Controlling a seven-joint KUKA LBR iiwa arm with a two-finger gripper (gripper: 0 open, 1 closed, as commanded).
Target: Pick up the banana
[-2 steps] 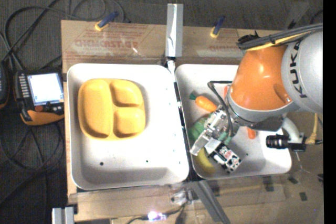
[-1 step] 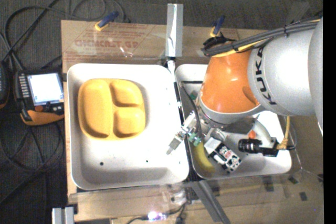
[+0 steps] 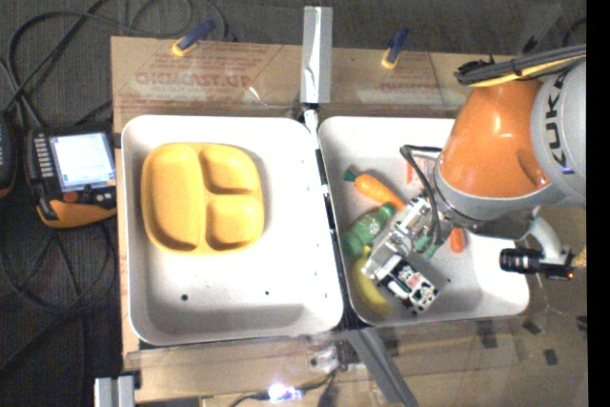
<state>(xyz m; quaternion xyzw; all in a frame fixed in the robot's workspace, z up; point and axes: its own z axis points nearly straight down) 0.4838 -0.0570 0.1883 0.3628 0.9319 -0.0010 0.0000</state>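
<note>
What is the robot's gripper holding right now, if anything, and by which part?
It cannot be told. The gripper is low over the curved yellow banana in the right white bin, hiding any contact.

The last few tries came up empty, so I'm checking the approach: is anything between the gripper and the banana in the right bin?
Nothing visible separates them. The gripper sits low in the right bin, right over the banana, covering part of it. A green object and a carrot lie close beside it, toward the bin's far end.
</note>
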